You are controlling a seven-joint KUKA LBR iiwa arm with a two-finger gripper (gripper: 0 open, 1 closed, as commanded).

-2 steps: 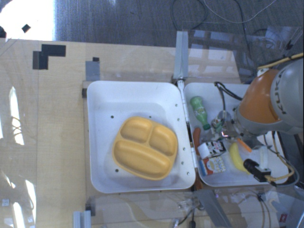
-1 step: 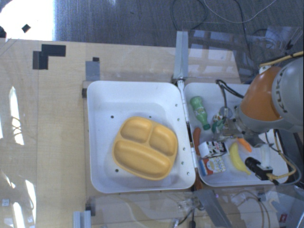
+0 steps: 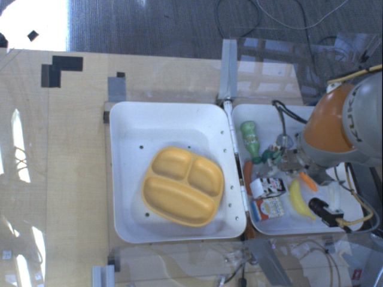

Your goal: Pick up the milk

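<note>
You are looking at a robotics lab or test cell, not a home or kitchen. A pale wooden surface (image 3: 66,178) carries two shallow white bins (image 3: 119,178) fixed between bare metal brackets (image 3: 228,70), and black marker squares (image 3: 58,67) are stuck onto the wood. Loose black cables (image 3: 263,8) trail over dark carpet (image 3: 155,17) behind, and the grey, orange-banded arm (image 3: 341,124) reaches over the right bin (image 3: 287,226).

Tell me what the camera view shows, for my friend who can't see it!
A grey and orange robot arm reaches over the right white bin, which holds a milk carton, a banana, a carrot and a green bottle. The left white bin holds a yellow divided plate.
</note>
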